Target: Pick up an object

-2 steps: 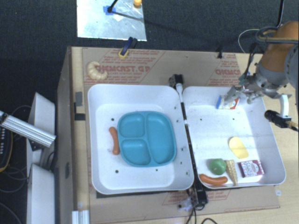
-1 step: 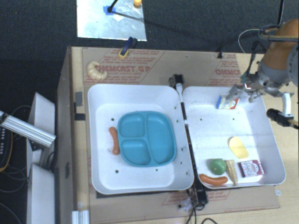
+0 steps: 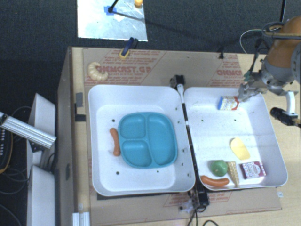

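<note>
At right bin's far edge: gripper beside small carton.
Yellow piece, green ball, sausage lie apart nearer; grip state unclear.

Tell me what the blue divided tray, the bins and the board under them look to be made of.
Blue divided tray: likely moulded plastic; even colour, rounded compartments, soft matte sheen. Left bin and right bin: probably thin formed plastic, smooth white, with rounded corners and gently sloped walls. Board under them: seemingly corrugated cardboard, dull brown with red printed lettering.
</note>
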